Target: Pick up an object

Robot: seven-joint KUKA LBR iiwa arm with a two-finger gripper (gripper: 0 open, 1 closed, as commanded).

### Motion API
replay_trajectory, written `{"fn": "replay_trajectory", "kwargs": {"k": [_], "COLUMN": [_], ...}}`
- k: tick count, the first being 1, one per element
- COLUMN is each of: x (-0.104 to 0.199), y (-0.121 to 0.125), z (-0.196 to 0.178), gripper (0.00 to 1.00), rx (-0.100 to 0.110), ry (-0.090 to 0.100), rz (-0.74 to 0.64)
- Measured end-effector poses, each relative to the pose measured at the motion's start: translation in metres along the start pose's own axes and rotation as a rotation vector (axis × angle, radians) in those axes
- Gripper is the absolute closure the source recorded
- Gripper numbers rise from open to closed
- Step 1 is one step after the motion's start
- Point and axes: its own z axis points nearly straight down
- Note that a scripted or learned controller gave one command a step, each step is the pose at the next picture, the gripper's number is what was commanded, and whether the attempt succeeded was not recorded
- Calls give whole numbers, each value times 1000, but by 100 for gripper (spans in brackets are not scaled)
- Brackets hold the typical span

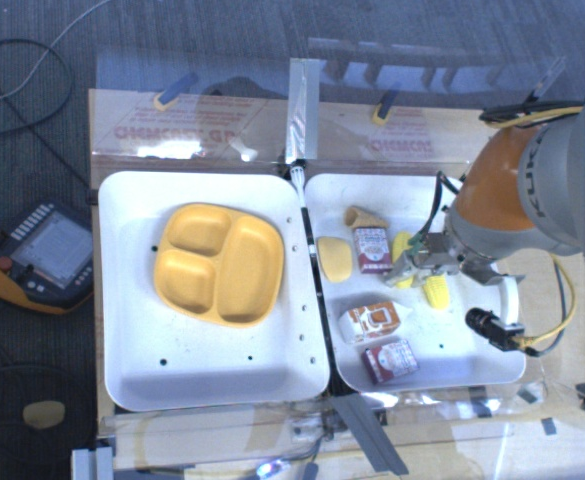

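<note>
Approach step, I reckon: two-finger metal gripper (412, 266), grip state unreadable, sits low in right shallow white plastic bin (492, 368) by small yellow plastic pieces (435, 290) at its 4 o'clock; next needs a clean pinch + lift.

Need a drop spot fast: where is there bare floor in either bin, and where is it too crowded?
Left bin: bare floor all around the yellow divided plate, widest along the near edge. Right bin: bare strip at the far edge behind the red carton, and the near right corner. Crowded in its middle, where the end effector sits among yellow pieces and two cartons.
</note>
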Motion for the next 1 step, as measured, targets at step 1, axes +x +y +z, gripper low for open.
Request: {"fn": "replay_trajectory", "kwargs": {"k": [1], "x": [14], "y": [50], "z": [-76], "gripper": [100], "rx": [13], "ry": [-6], "rz": [200]}}
